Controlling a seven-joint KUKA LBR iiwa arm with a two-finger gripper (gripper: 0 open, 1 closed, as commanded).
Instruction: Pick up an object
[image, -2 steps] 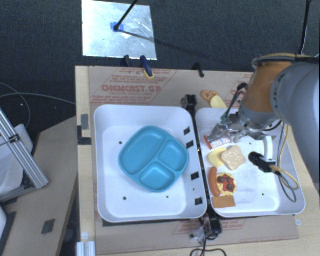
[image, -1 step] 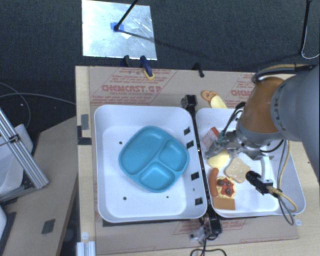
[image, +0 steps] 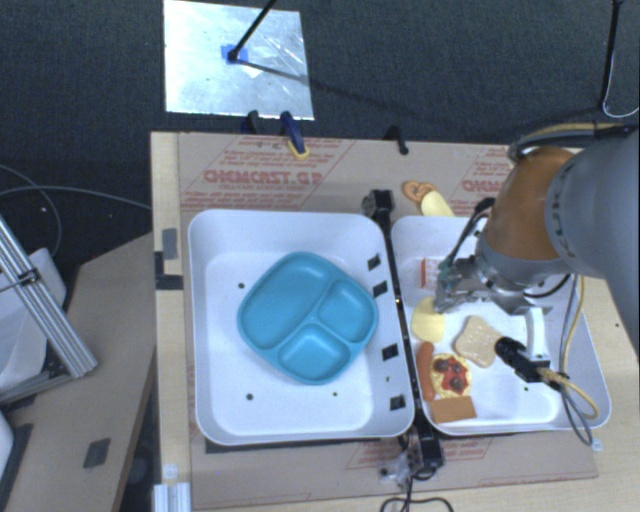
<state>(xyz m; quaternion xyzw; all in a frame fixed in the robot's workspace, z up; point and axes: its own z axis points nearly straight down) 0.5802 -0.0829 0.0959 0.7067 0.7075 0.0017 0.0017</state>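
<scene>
While fingers (image: 447, 290) hover low in right bin (image: 590, 385), state unreadable: one blue tray (image: 308, 316), two bins.

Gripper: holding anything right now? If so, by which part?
Cannot tell. The gripper sits low in the right bin just above the yellow toy food piece; nothing is visibly between its fingers.

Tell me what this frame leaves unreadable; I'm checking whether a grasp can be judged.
- Gripper, camera view: the arm's wrist covers it, so any grasp is unreadable.
- Yellow item: partly under the gripper, shape unclear.
- Orange-and-white item: largely hidden behind the gripper.
- Right bin: upper part covered by the arm.
</scene>
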